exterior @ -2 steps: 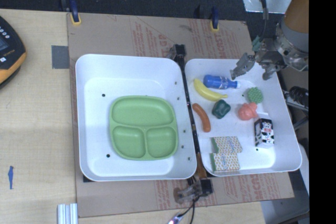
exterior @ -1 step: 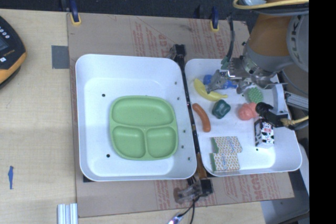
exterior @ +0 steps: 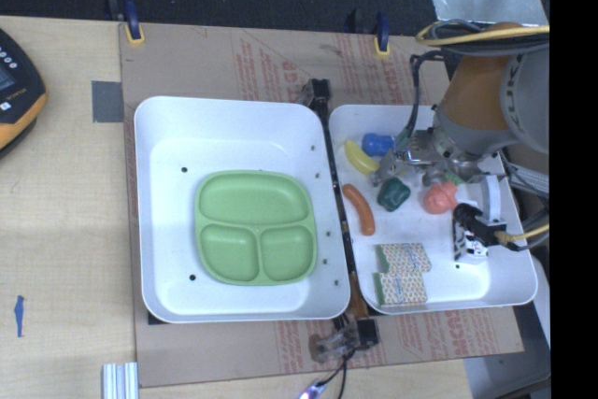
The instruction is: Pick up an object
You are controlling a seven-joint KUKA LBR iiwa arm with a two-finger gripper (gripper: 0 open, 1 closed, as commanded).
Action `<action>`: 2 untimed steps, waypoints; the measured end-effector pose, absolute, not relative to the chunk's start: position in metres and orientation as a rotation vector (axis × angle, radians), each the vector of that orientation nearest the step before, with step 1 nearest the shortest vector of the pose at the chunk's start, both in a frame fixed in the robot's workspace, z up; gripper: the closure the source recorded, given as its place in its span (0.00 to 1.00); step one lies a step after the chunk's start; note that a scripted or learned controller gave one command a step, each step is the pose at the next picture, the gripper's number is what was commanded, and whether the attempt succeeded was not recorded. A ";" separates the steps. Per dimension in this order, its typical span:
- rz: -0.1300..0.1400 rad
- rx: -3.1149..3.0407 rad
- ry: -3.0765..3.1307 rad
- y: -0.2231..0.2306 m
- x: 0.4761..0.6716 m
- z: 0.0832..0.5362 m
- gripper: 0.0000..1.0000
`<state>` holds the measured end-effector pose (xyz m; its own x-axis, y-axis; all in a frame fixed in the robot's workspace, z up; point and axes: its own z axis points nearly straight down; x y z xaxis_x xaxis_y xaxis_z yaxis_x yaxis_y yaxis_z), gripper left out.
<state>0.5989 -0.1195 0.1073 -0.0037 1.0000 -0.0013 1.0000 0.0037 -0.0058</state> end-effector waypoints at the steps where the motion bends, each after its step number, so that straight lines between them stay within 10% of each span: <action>1: 0.010 -2.212 -2.228 -0.120 0.600 0.119 1.00; 2: 0.009 -2.212 -2.228 -0.120 0.600 0.118 0.00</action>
